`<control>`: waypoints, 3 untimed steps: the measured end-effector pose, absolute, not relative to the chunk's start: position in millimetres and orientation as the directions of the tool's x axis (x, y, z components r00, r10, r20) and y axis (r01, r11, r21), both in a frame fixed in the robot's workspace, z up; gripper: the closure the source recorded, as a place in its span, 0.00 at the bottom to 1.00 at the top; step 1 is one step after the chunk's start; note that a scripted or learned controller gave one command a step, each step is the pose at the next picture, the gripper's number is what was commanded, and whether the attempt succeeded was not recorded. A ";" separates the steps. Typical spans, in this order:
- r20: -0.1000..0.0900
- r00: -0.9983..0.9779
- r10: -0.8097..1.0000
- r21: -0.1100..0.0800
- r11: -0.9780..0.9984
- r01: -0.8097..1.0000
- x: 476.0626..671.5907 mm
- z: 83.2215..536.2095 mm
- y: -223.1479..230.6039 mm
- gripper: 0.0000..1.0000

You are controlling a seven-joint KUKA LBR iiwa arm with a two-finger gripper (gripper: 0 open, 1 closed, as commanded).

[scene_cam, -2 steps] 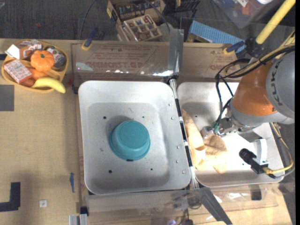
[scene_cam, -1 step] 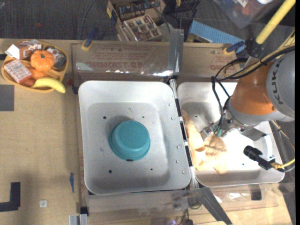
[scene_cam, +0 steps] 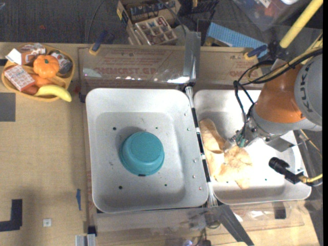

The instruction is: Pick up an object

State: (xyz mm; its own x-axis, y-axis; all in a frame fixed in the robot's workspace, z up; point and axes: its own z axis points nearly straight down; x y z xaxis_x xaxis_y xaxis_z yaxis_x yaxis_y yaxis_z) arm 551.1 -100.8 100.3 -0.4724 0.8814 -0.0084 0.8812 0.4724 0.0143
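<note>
A teal bowl lies upside down in the middle of the left bin. In the right bin, a tan, bread-like piece rests against the left wall. A pale, flat, crumpled piece lies just in front of it. My gripper reaches down from the orange-banded wrist. It sits low in the right bin, at the upper edge of the crumpled piece and just right of the bread-like piece. Whether it touches either piece is hidden by the wrist.
A basket with a toy pumpkin, a banana and small boxes sits at the bench's far left. Cardboard walls stand behind both bins. A black cable plug hangs over the right bin's right side.
</note>
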 end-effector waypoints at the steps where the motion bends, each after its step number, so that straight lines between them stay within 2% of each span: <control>1: -0.003 -0.489 0.872 0.002 0.489 0.872 625.9 200.5 -67.3 1.00; 2: -0.007 -0.807 0.590 0.004 0.807 0.590 668.0 234.3 -37.4 1.00; 3: -0.008 -0.807 0.590 0.004 0.807 0.590 668.1 234.7 -37.2 0.00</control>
State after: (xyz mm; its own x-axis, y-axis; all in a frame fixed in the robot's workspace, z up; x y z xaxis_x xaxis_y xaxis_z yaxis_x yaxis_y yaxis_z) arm 668.1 -37.2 234.7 -0.8074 0.5900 -0.0077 0.5900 0.8074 0.0043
